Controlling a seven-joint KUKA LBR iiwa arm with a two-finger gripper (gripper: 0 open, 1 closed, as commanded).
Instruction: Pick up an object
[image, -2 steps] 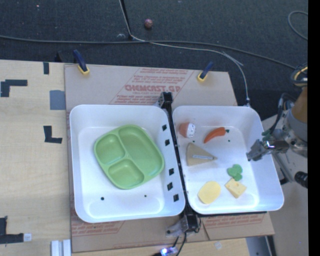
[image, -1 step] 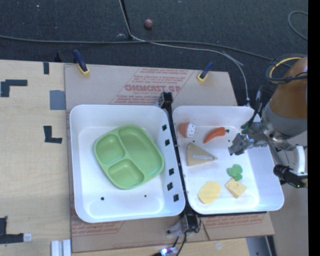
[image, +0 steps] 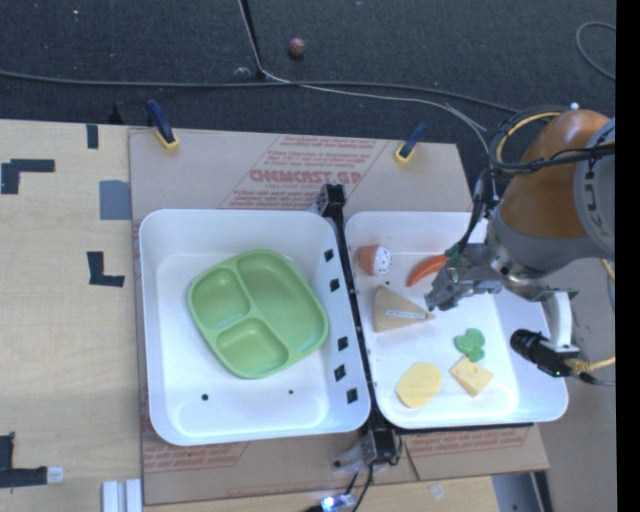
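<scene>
Gripper (image: 447, 291): low over the right bin (image: 540, 405), just beside the right end of the wedge; whether it stands wide or narrow cannot be told from this slant, and nothing is seen held in it.

Tan wedge (image: 397, 309): likely target. Lies in the right bin's upper-left part, near the divider. Roughly triangular; its point faces up and left toward the divider, its broad base toward the gripper. Long axis runs left to right, tilted slightly. A pale strip lies along its lower edge.

Orange piece (image: 429, 267): slim, curved, just above the gripper, long axis slanting up to the right.

Round red-and-white piece (image: 373, 259): near the wedge's tip.

Green floret (image: 470, 344), yellow block (image: 471, 376), yellow oval (image: 418, 384): lower part of the right bin, well apart from the gripper.

Green divided plate (image: 259, 312): in the left bin (image: 160, 400).

Risks, as judged: the gripper sits at the wedge's edge rather than over its middle, so a close could clip only the corner and slide it away. The sloped faces may squeeze out of a grip. The orange piece is near enough to be nudged or caught instead.
</scene>
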